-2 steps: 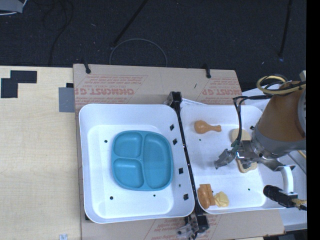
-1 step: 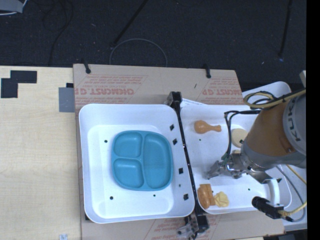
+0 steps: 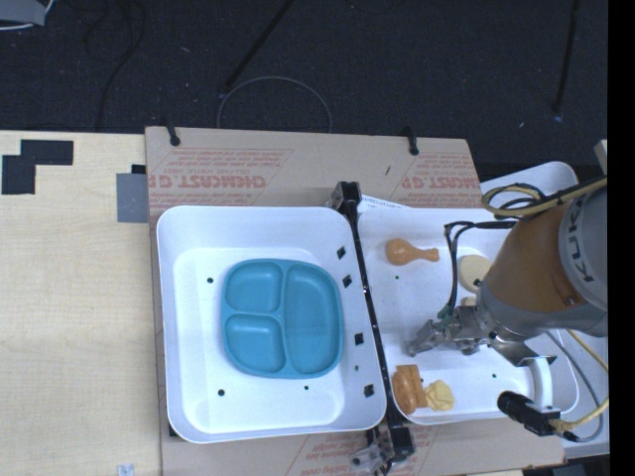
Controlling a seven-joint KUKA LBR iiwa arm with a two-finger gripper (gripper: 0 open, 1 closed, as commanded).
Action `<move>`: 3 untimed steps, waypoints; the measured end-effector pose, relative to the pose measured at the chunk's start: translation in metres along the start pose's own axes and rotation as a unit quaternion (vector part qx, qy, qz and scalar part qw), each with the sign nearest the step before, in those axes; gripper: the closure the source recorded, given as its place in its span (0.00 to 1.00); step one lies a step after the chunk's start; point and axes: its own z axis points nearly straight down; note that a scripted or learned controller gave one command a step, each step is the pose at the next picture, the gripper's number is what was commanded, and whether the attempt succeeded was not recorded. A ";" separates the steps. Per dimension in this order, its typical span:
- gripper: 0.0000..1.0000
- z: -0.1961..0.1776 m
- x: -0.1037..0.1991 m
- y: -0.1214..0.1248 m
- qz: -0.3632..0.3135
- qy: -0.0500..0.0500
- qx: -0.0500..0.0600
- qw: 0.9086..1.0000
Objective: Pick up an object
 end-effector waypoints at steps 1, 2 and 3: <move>1.00 -0.011 -0.001 0.000 0.003 0.000 0.000 1.000; 1.00 -0.074 -0.002 0.001 -0.002 -0.001 -0.003 1.000; 1.00 -0.116 -0.003 0.001 -0.001 -0.001 -0.002 1.000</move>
